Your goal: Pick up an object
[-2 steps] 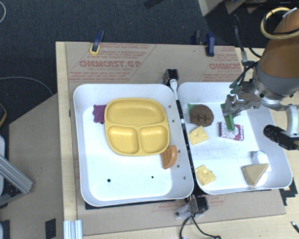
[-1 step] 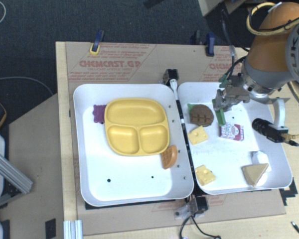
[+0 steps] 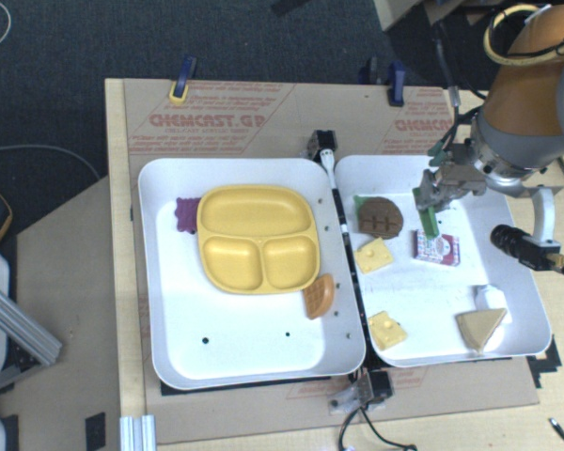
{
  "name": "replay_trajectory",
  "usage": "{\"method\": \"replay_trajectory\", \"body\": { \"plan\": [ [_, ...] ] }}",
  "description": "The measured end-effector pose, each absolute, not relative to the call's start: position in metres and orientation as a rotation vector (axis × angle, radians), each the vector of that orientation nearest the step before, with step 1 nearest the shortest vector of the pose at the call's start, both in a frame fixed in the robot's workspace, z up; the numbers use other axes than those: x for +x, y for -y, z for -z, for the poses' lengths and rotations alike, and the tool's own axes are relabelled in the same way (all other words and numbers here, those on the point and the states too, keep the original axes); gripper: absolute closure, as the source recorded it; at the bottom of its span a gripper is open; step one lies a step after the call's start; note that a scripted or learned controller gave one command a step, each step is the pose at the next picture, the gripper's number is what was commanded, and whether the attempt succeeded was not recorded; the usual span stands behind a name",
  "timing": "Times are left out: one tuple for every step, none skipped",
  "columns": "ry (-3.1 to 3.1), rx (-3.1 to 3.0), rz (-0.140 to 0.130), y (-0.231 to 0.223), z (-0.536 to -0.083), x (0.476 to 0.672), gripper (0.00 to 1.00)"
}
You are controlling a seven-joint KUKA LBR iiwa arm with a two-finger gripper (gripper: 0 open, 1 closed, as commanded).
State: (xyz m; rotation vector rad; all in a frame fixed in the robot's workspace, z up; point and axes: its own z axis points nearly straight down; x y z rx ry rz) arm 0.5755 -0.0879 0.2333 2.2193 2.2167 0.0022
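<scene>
Camera view: KUKA arm [image 3: 531, 73], grey w/ orange band, reaches in from the right over the right bin [image 3: 536, 313]. Its gripper [image 3: 430, 222] hangs above the bin floor, green-tipped fingers [image 3: 430, 222] pointing down just beside a small pink-and-white packet [image 3: 437, 248] that lies flat near the bin's middle. Fingers look drawn narrow, close together, w/ nothing seen between them; the packet is on the floor, not held.

Other items in the right bin: a brown waffle-like disc [image 3: 380, 216] at upper left, a yellow cheese wedge [image 3: 373, 254] just below it, a second cheese wedge [image 3: 386, 329] near the front left, and a tan triangular piece [image 3: 480, 327] at front right w/ a small white scrap [image 3: 488, 296] just beside it.

Left bin [image 3: 169, 280] holds a yellow three-compartment plate [image 3: 258, 238], w/ a purple item [image 3: 186, 214] touching its left edge and an orange-brown bread-like piece [image 3: 319, 296] leaning at its lower right corner. Both bins sit side by side on a cardboard-covered bench [image 3: 263, 116], clamps at the far edge.
</scene>
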Motion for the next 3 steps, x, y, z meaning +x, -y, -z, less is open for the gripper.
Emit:
{"method": "replay_trajectory", "body": {
  "plan": [
    [-2.219, 2.218, -0.002, 0.084, -0.234, 0.578, 1.00],
    [-2.224, 2.221, 0.002, 0.072, -0.229, 0.576, 1.00],
    [-2.221, 2.225, 0.003, 0.082, -0.230, 0.568, 1.00]
  ]
}}
